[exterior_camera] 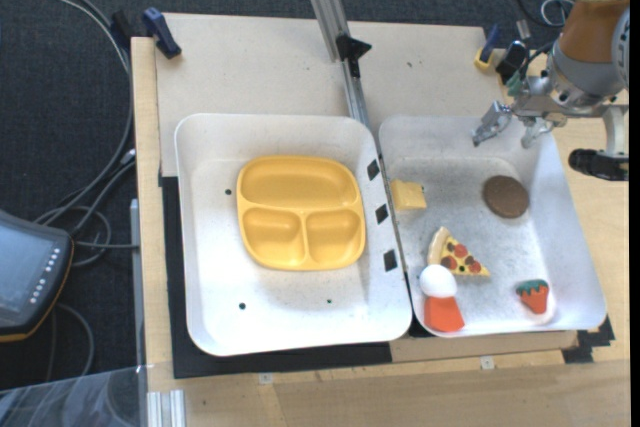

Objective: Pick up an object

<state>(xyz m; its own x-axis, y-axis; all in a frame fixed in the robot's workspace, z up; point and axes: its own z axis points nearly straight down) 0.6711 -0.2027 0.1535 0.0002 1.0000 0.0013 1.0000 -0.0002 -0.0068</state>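
A pale fibreboard surface (pixel 250 65) on dark carpet carries two shallow white bins side by side; a metal post rises at the far seam between them. The left bin (pixel 200 245) holds a yellow divided plate (pixel 300 212). The right bin (pixel 560 245) holds my choices: a brown disc, cookie-like (pixel 507 196), a yellow cheese-coloured block (pixel 407 195) at the left wall, a toy pizza slice (pixel 458 255), a white ball (pixel 437 280) touching an orange piece (pixel 446 313) at the near rim, and a small red strawberry-like toy (pixel 534 296) in the near right corner.

My gripper (pixel 515 120) hangs over the far edge of the right bin, my fingers (pixel 488 129) spread and holding nothing.

I judge the brown disc the nearest candidate. It looks light, stiff and flat, probably toy plastic or rubber, so it should not crush, but its low profile gives little to bite on; I would take it across its width, fingertips down at the bin floor. It lies apart from the other toys, with bare floor all around. The right wall slopes up just beside it, so I would turn my fingers to close along that wall, not against it. The ball looks likely to roll; the block sits tight to the left wall.
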